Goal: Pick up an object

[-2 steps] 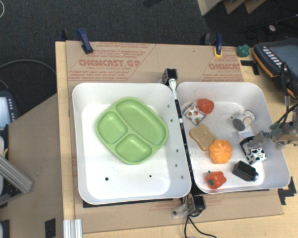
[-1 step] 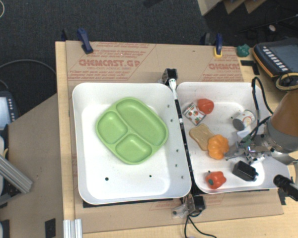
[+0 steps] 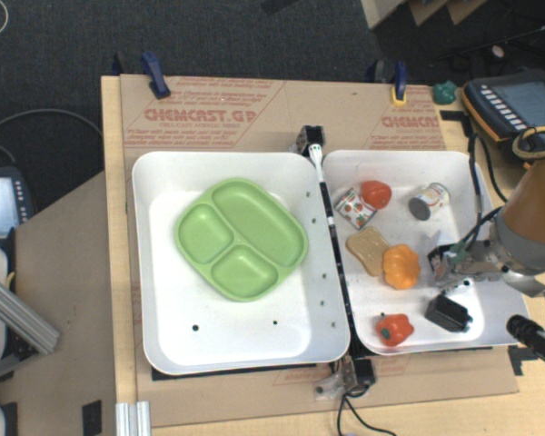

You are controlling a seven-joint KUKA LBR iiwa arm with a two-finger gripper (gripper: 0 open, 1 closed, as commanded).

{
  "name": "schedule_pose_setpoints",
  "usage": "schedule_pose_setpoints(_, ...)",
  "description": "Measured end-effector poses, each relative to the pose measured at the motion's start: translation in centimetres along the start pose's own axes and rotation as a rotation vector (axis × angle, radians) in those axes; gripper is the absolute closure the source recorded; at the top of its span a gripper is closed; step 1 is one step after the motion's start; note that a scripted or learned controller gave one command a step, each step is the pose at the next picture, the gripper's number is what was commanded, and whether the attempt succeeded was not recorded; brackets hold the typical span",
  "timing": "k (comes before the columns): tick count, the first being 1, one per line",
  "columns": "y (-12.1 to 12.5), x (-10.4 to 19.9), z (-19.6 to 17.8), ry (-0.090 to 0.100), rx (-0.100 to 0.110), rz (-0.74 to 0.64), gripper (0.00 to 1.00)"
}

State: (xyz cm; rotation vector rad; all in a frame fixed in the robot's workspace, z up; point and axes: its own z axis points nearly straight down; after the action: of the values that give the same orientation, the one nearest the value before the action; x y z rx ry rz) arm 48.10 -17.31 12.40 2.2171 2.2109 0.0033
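Camera view from above the bench (image 3: 209,107): two shallow white bins are seen side by side. The grey arm (image 3: 527,225) is extended in from the right edge, and its gripper (image 3: 443,266) is lowered inside the right bin (image 3: 395,163), toward that bin's outer side. Whether the gripper is open or closed cannot be told, and nothing is visibly held in it.

Several small items are scattered in the same bin as the gripper. An orange toy vegetable (image 3: 401,266) is placed just beside the gripper, on the side toward the divider between the bins. A tan slice of toast (image 3: 367,248) is laid a little further that way, touching the orange toy. A red toy pepper (image 3: 393,328) with a green stem is found nearer the bench's front edge than the gripper and off toward the divider. A silver can (image 3: 429,200) is tipped on its side beyond the gripper, toward the back of the bin. A red toy tomato (image 3: 375,193) and a small patterned can (image 3: 354,207) are set close together past the toast, near the back corner by the divider.

A green divided plate (image 3: 242,239) is held in the left bin (image 3: 163,316), well apart from the gripper.
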Motion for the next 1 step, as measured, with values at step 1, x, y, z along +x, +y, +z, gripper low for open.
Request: schedule_pose_setpoints(1,-0.07,6.2,-4.9,0.006,0.004,-0.009,1.0)
